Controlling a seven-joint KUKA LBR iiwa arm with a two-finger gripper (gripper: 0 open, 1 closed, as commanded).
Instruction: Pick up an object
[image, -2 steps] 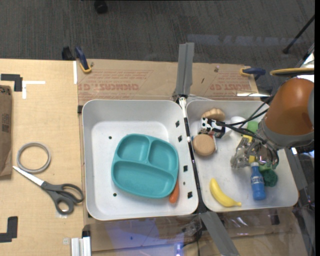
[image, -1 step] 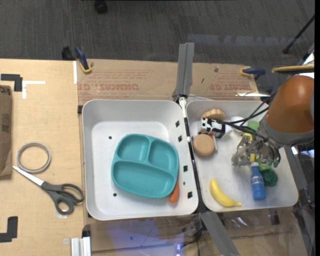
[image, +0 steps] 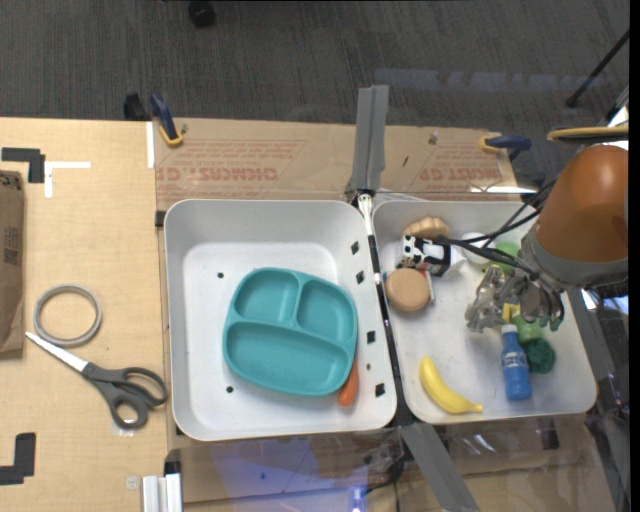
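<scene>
Metal gripper (image: 492, 312), jaws' state unclear, over right bin (image: 570, 400) beside slim blue plastic bottle (image: 515, 368), curved yellow banana (image: 447, 388).

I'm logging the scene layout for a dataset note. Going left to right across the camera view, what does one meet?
Tape roll → scissors → teal divided plate → carrot → brown round object → banana → gripper → blue bottle.

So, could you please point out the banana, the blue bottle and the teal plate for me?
banana (image: 447, 389): camera view, middle of its curved body.
blue bottle (image: 515, 368): camera view, middle of its body.
teal plate (image: 262, 354): camera view, floor of its largest compartment.
</scene>
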